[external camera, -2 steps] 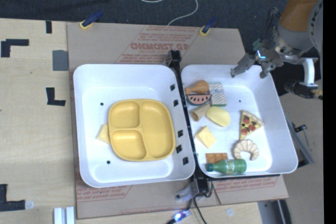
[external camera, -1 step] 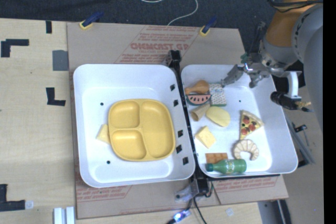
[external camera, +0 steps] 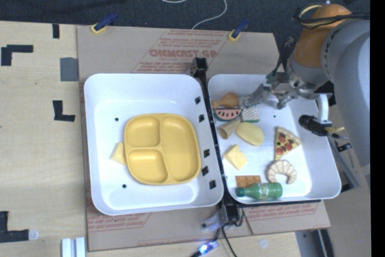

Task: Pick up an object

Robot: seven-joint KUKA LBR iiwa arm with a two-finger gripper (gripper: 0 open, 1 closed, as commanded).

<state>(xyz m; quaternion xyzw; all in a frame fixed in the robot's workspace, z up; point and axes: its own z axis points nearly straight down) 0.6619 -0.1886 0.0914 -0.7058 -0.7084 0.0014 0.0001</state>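
My gripper (external camera: 252, 103) hangs low over the upper middle of the right bin (external camera: 322, 180), reaching in from the right. Its tip sits just above a small pale speckled piece (external camera: 250, 113). Left of it lie a watermelon slice (external camera: 227, 112) and an orange bread roll (external camera: 229, 99). Below it rest a yellow lemon-shaped piece (external camera: 251, 133) and a tan cone (external camera: 225, 130). I see nothing lifted by the gripper.
Lower in the right bin lie a cheese wedge (external camera: 236, 157), pizza slice (external camera: 286, 142), croissant (external camera: 283, 171), cracker (external camera: 248, 180) and green bottle (external camera: 260, 191). The left bin (external camera: 102, 93) holds a yellow divided plate (external camera: 162, 148) over a yellow wedge (external camera: 117, 153).
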